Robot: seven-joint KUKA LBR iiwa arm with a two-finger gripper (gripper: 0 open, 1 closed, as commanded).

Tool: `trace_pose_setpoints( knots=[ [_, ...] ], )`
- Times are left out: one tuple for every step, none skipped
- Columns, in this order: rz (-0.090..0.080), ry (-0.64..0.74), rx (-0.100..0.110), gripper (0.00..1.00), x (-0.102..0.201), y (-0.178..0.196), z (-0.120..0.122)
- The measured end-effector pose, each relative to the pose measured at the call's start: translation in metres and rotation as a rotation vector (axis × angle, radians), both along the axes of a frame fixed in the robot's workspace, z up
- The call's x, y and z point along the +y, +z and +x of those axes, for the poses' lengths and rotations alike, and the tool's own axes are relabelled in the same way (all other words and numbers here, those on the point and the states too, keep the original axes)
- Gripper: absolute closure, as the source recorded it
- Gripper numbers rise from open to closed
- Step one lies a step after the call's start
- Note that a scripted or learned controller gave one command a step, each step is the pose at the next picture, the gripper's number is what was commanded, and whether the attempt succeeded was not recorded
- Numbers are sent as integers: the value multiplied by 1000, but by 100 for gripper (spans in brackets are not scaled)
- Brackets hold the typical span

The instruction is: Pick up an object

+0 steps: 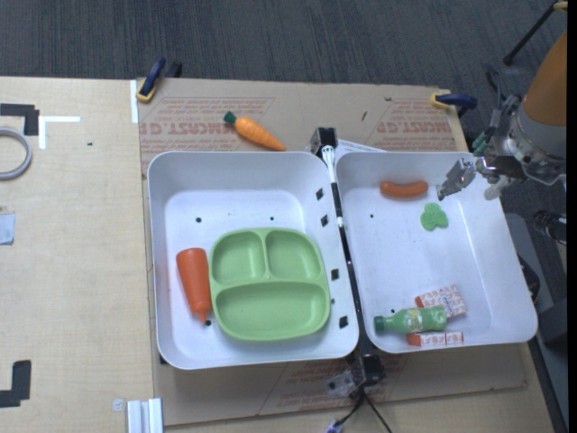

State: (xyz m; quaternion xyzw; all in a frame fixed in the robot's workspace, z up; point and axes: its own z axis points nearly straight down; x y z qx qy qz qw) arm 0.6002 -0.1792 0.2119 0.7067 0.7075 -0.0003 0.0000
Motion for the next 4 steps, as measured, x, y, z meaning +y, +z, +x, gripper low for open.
trace_pose_setpoints(
  knots=[
    [0,-206,2,0,72,-111,47],
    [0,-97,2,0,16,-120,58],
    [-2,-95,0,100,16,-109,59],
    [-2,-95,1,0,16,-110,59]
  ],
)
